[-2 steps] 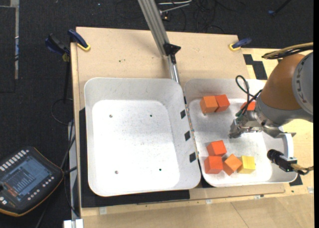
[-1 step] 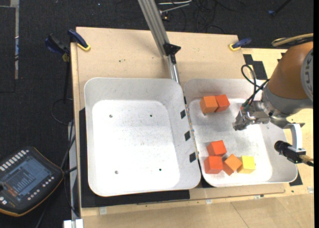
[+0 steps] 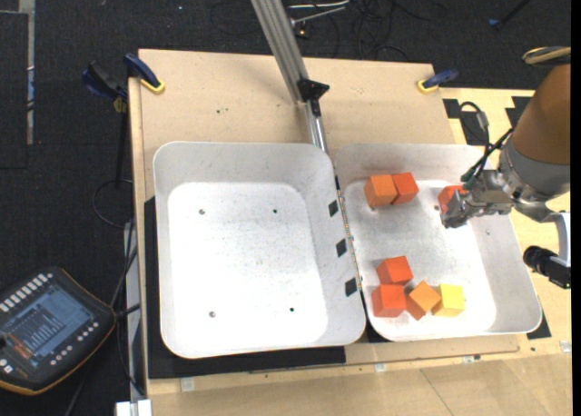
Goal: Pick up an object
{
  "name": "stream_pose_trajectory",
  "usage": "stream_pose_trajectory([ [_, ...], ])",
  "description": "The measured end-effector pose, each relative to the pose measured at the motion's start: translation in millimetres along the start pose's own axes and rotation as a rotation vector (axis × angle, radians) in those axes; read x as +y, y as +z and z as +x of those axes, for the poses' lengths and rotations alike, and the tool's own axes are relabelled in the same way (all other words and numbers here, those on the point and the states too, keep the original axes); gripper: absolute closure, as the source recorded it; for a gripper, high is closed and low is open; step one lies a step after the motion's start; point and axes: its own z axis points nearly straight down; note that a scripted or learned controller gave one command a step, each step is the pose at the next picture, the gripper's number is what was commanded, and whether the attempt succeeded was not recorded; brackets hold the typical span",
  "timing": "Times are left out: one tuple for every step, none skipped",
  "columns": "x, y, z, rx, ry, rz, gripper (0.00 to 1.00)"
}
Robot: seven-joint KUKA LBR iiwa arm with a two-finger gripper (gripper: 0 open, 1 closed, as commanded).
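Note:
My gripper hangs over the upper right part of the right bin, at the end of the grey arm with the orange band. A red block shows right at the gripper's left tip, partly hidden by it; whether it is held is unclear. Two orange blocks sit side by side to the gripper's left. At the front of the bin lie a red block, another red block, an orange block and a yellow block, packed close together.
The left bin stands beside the right one, and their rims meet at a ridge with black clips. A metal pole slants in from the back. A teach pendant lies at the bench's front left.

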Motion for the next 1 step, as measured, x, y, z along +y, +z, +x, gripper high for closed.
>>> stream_pose_trajectory([
  [0.9,-6.8,0.1,0.001,0.000,0.004,1.00],
])
